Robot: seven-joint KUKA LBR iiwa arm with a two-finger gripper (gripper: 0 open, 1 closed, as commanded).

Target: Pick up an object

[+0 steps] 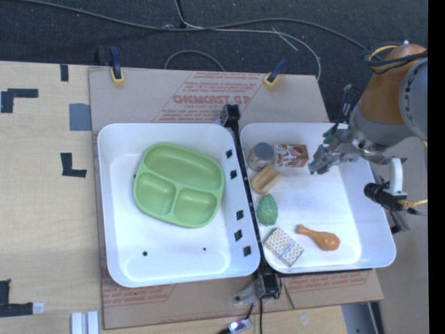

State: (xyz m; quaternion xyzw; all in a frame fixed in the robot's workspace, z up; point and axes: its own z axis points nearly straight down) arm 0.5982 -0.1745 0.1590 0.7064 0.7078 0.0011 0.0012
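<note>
The right bin (348,207) holds a grey round can (261,153), a red and white packet (290,155), a tan bread-like piece (265,179), a green lumpy object (268,209), a checkered white pouch (283,246) and an orange drumstick-shaped toy (320,237). My gripper (321,161) hangs over the bin's upper right part, just right of the packet, with nothing visible between its fingers.
The left bin (118,256) holds a green divided plate (179,184). Black clips run down the divider between the bins (240,207). Cables lie on the dark floor at the back. The arm's body (389,103) stands over the right bin's far right edge.
</note>
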